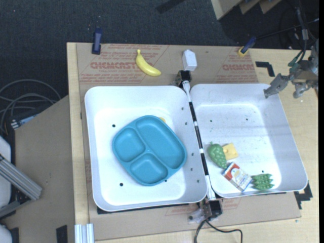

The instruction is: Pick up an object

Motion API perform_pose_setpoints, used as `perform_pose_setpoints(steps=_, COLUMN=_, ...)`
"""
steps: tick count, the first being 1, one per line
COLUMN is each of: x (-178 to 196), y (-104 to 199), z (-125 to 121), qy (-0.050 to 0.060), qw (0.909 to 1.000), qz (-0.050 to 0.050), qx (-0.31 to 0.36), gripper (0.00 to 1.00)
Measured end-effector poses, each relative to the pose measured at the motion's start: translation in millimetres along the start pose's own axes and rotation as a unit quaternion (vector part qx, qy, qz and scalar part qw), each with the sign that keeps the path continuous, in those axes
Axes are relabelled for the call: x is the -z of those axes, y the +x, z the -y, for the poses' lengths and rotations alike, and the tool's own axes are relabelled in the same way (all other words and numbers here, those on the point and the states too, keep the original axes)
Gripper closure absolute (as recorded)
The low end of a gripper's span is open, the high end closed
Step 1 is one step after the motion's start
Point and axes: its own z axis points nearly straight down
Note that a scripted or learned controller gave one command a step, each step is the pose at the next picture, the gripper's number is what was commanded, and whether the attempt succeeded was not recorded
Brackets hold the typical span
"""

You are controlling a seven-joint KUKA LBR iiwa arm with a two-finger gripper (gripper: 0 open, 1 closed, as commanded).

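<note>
Where cardboard (116, 65) reads CHEMCAST, banana (147, 65) lies, hand (287, 85) spread open, holding nothing.

blue tray (149, 149) crowding left bin (98, 105), right bin (243, 105) open at rear

The arm is cut off by the right edge, so just the gripper (286, 85) reaches into view, too small to tell how its fingers stand. A small yellow thing (161, 119) is mostly hidden behind the blue plate (148, 150). The packet's (236, 177) print is unreadable.
</note>
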Motion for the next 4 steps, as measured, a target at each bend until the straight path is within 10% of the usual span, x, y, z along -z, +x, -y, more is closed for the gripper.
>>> perform_pose_setpoints(steps=1, x=-111.7, y=43.6, z=120.0, qy=0.003, qw=1.0000, qz=-0.001, qx=0.000, gripper=0.00)
perform_pose_setpoints(steps=2, x=-137.3, y=123.1, z=83.1, qy=0.000, qw=1.0000, qz=-0.001, qx=0.001, gripper=0.00)
perform_pose_setpoints(steps=3, x=-159.6, y=115.9, z=113.8, qy=0.002, qw=1.0000, qz=-0.001, qx=-0.001, gripper=0.00)
perform_pose_setpoints(steps=4, x=-149.5, y=116.2, z=113.1, qy=0.001, qw=1.0000, qz=0.000, qx=-0.001, gripper=1.00)
